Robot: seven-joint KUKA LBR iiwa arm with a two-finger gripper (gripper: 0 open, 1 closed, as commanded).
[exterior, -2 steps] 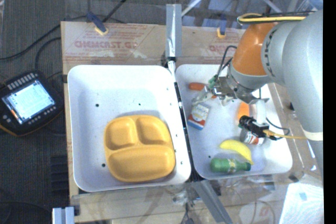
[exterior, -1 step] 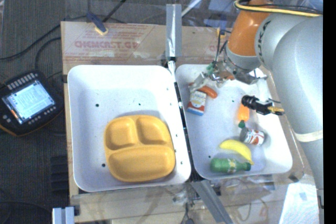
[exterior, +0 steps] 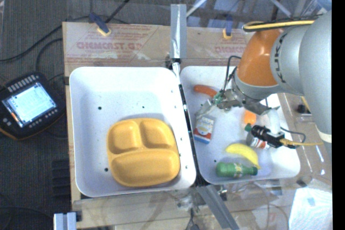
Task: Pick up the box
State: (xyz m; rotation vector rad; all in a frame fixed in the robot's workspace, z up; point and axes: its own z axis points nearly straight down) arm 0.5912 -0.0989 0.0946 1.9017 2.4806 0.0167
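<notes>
1. Grey carpet all round, cables trailing over it, and a handheld control pendant [exterior: 27, 105] with a lit screen lying at the left edge of the frame. The worktop [exterior: 129, 201] in the middle carries a brown cardboard sheet [exterior: 124, 46] and the two white bins side by side.
2. Left bin [exterior: 91, 89] holds just a yellow divided tray [exterior: 143, 151], sitting in its lower middle. Nothing to do with the job as far as I can judge.
3. Right bin [exterior: 280, 167] is the busy one. The box [exterior: 205, 129], small and white with blue and red print, sits near that bin's left wall, roughly mid-frame. Down and to the right of it are a banana [exterior: 242, 152] and a green bottle [exterior: 235, 169] lying on its side. An orange carrot-looking thing [exterior: 204, 90] sits above the box.
4. The arm [exterior: 302, 62] reaches in from the right. The end effector [exterior: 211, 106] is low over the right bin, tip just above the box's upper edge, maybe touching it. Honestly can't tell whether it's released or clenched, it's too small and cluttered there.
5. Progress, my read: the approach is pretty much done, the pick isn't. The box looks to be resting on the bin floor, not lifted. What's left is getting a proper hold and raising it clear without knocking the carrot thing or the bin wall.
</notes>
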